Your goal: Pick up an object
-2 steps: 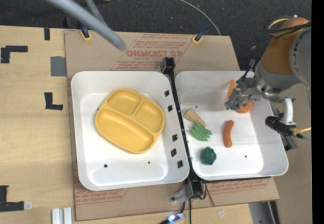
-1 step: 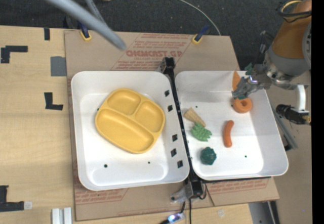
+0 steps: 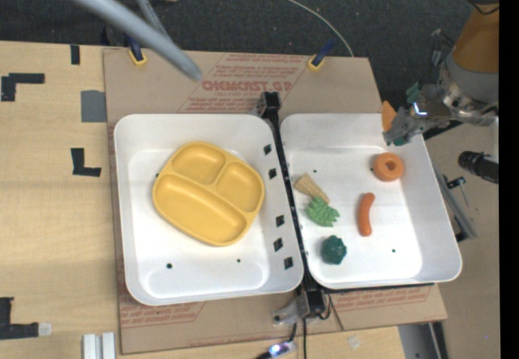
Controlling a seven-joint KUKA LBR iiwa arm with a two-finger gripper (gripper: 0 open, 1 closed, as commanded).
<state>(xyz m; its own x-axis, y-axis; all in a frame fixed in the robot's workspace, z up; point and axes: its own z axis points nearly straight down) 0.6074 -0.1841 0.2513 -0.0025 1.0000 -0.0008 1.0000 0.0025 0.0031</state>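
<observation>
A: We see two white bins side by side on the bench. The left bin [image 3: 130,187] holds a yellow divided plate [image 3: 209,192], lying flat a little toward ten o'clock of that bin's middle.

B: And the right bin [image 3: 430,211] carries the small pieces. From its middle, we find the orange ring [image 3: 388,167] out at about two o'clock, near the far right wall. The orange sausage-shaped piece [image 3: 366,213] lies just past the middle toward four o'clock, running roughly twelve to six.

A: Toward nine o'clock we have the tan cone-like piece [image 3: 310,186], and touching it, or very nearly, the leafy green piece [image 3: 322,212] just below. The dark green round piece [image 3: 333,250] sits apart from those at about seven o'clock, close to the near wall.

B: Where do we place the arm?

A: At the right bin's two o'clock corner. The gripper [image 3: 403,129] hangs over the bin's far right rim, above and a little to the one o'clock side of the orange ring, not touching it as far as we can judge. A small orange bit [image 3: 388,116] shows right beside the tool; we cannot tell whether it is part of the gripper or something else.

B: And whether it is spread or closed?

A: We cannot tell; that part is too small and cluttered. We see none of the bin's pieces between its tips.
</observation>
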